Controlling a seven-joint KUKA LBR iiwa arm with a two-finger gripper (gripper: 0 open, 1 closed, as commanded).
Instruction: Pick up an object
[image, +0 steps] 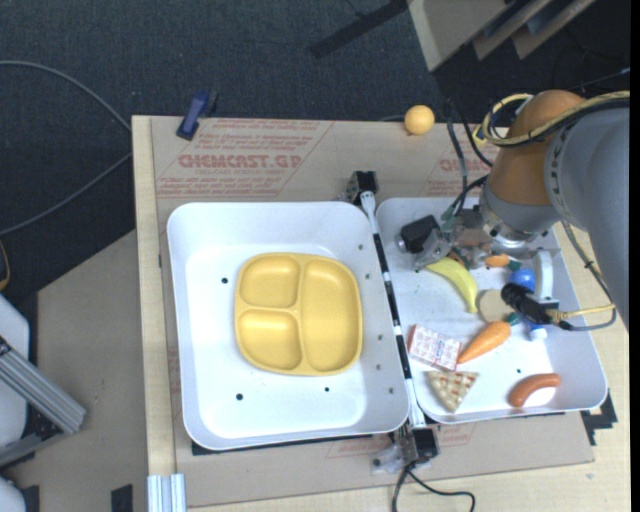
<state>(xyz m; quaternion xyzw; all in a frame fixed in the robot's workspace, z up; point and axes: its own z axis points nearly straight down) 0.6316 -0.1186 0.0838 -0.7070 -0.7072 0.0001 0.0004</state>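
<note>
Yellow banana (456, 280) just below gripper (470, 240), finger state unclear; carrot (484, 341), sausage (533, 389), waffle (452, 386) nearby.

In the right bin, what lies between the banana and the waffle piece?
In the camera view, a small white packet with red print lies between the banana above and the waffle piece below. The carrot sits just right of the packet.

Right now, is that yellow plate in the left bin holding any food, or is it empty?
Empty. The plate lies flat in the left bin, and its three compartments show only bare yellow. The toy food is all in the right bin.
</note>
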